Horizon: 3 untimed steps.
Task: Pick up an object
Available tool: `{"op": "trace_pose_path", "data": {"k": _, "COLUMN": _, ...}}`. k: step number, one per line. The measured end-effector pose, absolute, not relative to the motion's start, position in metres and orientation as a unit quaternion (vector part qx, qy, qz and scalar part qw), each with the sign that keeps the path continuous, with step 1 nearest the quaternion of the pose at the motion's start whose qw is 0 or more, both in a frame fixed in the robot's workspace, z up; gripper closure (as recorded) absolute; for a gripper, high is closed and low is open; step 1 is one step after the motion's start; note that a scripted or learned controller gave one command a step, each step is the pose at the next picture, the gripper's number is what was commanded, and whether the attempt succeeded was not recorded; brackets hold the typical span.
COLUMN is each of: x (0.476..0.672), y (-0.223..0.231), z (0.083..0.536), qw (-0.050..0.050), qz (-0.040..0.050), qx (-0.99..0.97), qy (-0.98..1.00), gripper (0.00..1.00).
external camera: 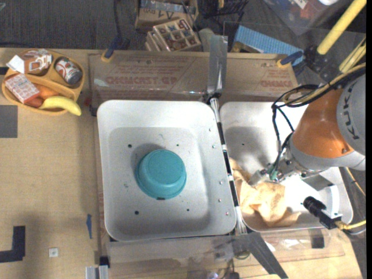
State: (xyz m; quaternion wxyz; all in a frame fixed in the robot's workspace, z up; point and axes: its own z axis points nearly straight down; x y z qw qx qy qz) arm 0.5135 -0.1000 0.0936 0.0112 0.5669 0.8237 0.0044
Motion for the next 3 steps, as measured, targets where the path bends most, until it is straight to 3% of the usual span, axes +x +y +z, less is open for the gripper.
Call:
{"op": "trace_pose_path", "data": {"k": 1, "x": 0.514, "y": -0.098, "z": 0.104, "qw": 0.009, "qz": 0.0068, "qx": 0.567, "qy": 0.824, "gripper": 1.00}}
{"op": "trace_pose_path", "data": {"k": 2, "x": 0.514, "y": -0.099, "z": 0.104, "qw": 0.010, "qz": 0.0063, "qx": 0.567, "qy": 0.824, "gripper": 0.00}}
{"op": "trace_pose_path", "data": {"k": 3, "x": 0.558, "y": -0.112, "z": 0.093, "qw": 0.006, "qz": 0.0039, "qx": 0.614, "qy": 0.789, "gripper": 0.00}}
